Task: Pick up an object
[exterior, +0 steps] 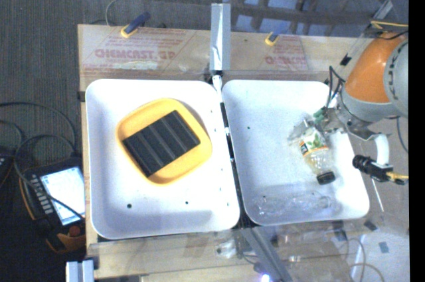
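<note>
While two white bins sit side by side, left bin (106, 208) has one yellow tray (129, 125) bearing one black ribbed block (161, 142). Right bin (265, 115) has one clear bottle (315, 149), black cap, beside gripper (330, 116); grip state cannot tell, arm (375, 78) cut off.

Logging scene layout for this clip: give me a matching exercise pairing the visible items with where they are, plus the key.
Things:
1. yellow tray with black slab
2. clear plastic bottle
3. orange band of the arm
4. blue-and-yellow clamp

Places:
A. right bin
B. board behind the left bin
C. left bin
D. over the right bin's far right corner

Pairs: 1-C, 2-A, 3-D, 4-B
</note>
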You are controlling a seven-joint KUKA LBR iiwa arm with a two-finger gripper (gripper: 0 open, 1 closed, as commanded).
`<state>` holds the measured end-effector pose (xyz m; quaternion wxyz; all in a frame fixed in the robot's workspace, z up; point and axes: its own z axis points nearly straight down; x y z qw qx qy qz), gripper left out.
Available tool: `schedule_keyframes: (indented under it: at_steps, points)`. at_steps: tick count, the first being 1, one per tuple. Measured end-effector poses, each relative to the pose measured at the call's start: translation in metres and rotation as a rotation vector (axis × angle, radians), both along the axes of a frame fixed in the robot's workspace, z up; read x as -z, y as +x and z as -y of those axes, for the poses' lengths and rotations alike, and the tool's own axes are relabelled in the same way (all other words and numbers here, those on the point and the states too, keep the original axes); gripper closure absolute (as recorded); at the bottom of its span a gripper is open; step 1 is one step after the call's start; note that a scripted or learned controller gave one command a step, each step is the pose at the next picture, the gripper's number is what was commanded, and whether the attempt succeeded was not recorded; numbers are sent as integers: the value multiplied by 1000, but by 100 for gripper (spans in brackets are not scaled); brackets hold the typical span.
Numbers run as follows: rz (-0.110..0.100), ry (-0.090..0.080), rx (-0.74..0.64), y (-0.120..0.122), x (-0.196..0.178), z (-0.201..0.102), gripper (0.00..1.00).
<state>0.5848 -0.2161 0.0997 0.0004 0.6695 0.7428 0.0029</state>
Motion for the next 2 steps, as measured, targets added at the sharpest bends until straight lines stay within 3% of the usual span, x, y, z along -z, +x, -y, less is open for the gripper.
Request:
schedule_keyframes:
  at_steps: [1,2]
  points:
    - [-2,3,-1,0,-8,-2,100]
    - [-6,-3,32,-32,-71,-78,100]
